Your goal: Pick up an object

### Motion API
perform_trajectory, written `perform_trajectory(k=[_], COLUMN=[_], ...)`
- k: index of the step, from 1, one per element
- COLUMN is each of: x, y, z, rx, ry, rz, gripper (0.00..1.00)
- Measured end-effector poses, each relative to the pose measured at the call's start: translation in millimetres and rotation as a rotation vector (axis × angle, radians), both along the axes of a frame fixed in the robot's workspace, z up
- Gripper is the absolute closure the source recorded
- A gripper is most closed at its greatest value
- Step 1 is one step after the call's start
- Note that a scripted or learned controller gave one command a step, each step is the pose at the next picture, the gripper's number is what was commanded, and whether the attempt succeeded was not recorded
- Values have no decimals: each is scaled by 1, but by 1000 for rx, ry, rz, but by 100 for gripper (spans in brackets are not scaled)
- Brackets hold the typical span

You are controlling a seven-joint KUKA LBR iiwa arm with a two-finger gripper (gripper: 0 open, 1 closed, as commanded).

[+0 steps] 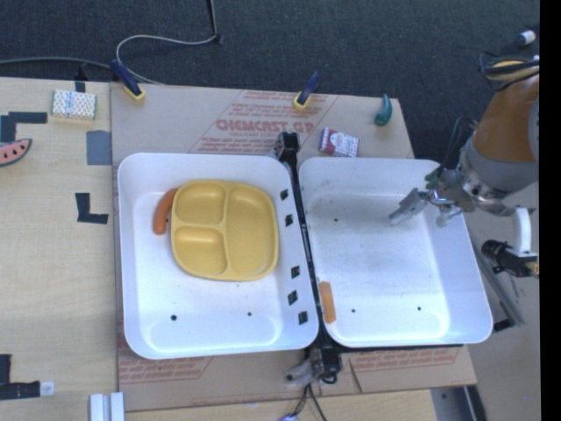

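Gripper (425, 210) over right bin (456, 323), jaws spread, holding nothing. Yellow plate (225, 230) in left bin (140, 314), sausage (162, 212) touching plate's left edge.

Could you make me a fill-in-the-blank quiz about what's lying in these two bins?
1. The yellow tray lies in the ____ bin.
2. The tray is divided into ____ compartments.
3. An orange sausage lies against the tray's ____ side.
4. A smaller orange piece lies in the right bin, by its ____ wall.

Missing words: left; three; left; left
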State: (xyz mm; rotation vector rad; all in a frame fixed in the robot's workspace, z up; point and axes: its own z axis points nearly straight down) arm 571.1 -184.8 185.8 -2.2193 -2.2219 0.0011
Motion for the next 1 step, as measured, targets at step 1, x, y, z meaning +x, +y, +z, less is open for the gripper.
perform_trajectory(k=[1], x=[57], y=[41], z=[-30], rx=[1], ry=[0], rz=[1], gripper=[0])
